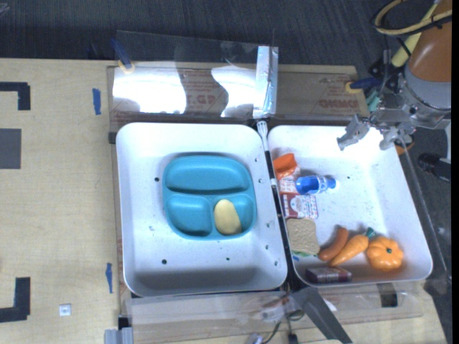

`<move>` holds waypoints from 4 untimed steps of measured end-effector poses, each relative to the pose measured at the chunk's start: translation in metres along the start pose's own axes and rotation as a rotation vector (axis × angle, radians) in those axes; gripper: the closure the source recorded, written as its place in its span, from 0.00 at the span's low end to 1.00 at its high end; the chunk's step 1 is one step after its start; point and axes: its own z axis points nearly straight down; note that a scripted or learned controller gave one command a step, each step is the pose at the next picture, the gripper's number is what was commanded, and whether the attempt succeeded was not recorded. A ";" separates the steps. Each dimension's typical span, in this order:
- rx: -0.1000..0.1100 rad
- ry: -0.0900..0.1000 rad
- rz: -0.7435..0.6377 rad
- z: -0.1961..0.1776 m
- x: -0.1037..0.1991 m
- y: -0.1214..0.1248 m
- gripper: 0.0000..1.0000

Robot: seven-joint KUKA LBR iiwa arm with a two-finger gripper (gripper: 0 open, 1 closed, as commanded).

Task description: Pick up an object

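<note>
Gripper (pixel 369 133): seen at the upper right, over the far right corner of the right bin (pixel 373 192); two grey fingers are spread apart, nothing is seen between them.
Arm (pixel 430 63): cut off by the right edge; its orange band is partly seen above the wrist, with yellow and black cables looped behind it.
Left bin (pixel 136 192): a blue tray (pixel 208 174) with compartments is held in it; a yellow, egg-shaped object (pixel 227 216) lies in the tray's lower right compartment.
Objects for picking: all are gathered in the right bin, along its left wall and near edge, well apart from the gripper.
Left wall group: an orange packet (pixel 285 163), a blue-capped bottle (pixel 314 185) lying on its side, a red-and-white packet (pixel 300 205) whose print is too small to be read, and a tan slice (pixel 303 236) like bread.
Near edge group: an orange carrot-like piece (pixel 346 246), an orange pumpkin-like toy (pixel 384 254) just beside it, and a dark bar (pixel 328 275) partly hidden by the bin's rim.
Behind the bins: a clear panel (pixel 193 77) with strong glare, through which little can be made out.
</note>
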 end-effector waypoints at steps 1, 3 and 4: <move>0.003 0.001 0.056 0.157 0.017 0.026 0.00; -0.016 -0.004 0.007 0.164 0.023 0.003 1.00; 0.001 0.001 -0.124 0.163 0.006 -0.026 1.00</move>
